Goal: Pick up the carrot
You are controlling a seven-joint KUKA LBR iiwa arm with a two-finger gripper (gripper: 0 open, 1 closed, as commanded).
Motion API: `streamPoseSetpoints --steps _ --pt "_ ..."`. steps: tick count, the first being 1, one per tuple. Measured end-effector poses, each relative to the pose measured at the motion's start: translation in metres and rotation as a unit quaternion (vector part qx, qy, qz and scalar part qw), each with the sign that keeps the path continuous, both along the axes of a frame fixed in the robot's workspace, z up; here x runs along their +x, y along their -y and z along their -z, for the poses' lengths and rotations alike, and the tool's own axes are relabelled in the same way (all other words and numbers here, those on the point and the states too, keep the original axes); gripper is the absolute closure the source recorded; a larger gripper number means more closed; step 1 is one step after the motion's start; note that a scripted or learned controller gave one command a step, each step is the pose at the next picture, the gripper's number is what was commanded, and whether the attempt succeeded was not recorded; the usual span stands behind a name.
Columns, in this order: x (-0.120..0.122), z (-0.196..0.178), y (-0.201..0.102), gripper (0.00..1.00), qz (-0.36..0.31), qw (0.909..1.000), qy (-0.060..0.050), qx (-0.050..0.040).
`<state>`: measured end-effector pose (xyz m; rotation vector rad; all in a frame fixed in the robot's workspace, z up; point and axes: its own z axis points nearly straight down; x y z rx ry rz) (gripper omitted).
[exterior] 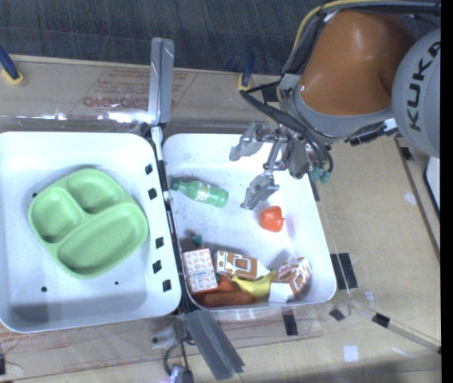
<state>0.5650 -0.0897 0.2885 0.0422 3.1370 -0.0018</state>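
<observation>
The carrot [224,285] appears as a small orange piece wedged among the toys at the front of the right bin [314,214], mostly hidden by cartons and a banana. My gripper [252,168] hangs over the back middle of that bin, well behind the carrot. Its two grey fingers [258,191] are spread wide, open, with nothing between them. The green bottle [200,191] lies just left of the lower finger.
A round red-orange toy [271,219] sits right of the lower finger. Small cartons [199,270], a banana [252,284] and a reddish sausage [214,299] crowd the front wall. The left bin [3,294] holds a green divided plate [88,222].
</observation>
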Motion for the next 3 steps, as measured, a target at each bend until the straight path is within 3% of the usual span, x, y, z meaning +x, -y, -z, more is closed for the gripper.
streamPoseSetpoints --steps 1,2,3 --pt "-0.078 -0.028 -0.07 0.0 -0.148 0.989 -0.001 -0.0003" --pt "-0.059 0.012 -0.008 0.0 -0.165 0.9864 -0.002 -0.0001" --pt "-0.009 -0.005 -0.012 0.0 -0.112 0.9937 0.0 -0.0004"
